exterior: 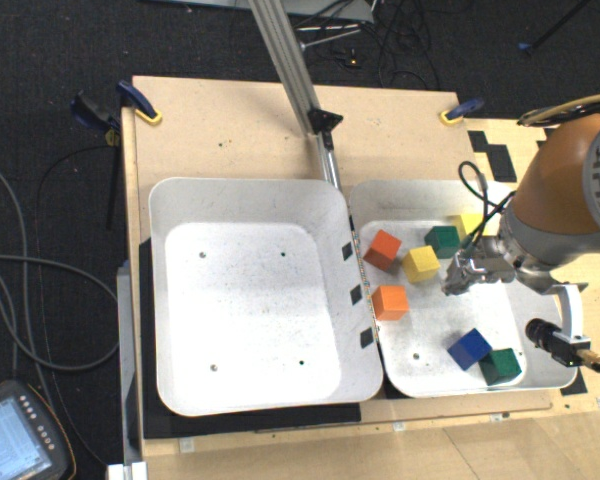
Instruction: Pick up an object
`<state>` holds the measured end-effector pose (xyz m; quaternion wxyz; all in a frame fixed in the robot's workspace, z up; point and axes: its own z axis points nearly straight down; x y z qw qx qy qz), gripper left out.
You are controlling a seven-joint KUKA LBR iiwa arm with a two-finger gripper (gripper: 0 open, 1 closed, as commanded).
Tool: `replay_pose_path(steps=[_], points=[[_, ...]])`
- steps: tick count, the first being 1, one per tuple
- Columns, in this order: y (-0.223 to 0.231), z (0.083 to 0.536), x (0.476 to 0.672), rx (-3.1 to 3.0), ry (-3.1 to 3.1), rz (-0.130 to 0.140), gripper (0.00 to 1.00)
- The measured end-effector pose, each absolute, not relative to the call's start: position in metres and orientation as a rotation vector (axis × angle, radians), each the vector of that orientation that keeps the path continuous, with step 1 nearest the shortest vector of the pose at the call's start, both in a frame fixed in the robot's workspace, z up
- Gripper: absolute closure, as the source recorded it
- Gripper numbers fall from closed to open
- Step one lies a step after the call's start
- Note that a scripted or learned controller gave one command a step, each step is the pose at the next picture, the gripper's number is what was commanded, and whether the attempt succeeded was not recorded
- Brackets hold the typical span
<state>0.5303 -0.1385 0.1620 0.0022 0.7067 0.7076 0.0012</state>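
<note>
Reaching in from the right, the gripper hangs low in the right bin, just beside the yellow cube, seemingly lining up a grasp, though its jaw state cannot be told.

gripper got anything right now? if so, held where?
Cannot tell. The gripper is low in the right bin, just right of the yellow block and below the green block, but no block shows between its fingers.

Tan bench – two white bins side by side: left bin, right bin
</note>
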Motion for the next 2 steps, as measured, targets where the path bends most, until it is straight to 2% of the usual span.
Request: replay_pose_path(steps=[1,2], points=[[-0.129,0.214,0.529,2.213,2.222,0.006,1.0],[-0.138,0.269,0.535,2.214,2.22,0.005,1.0]])
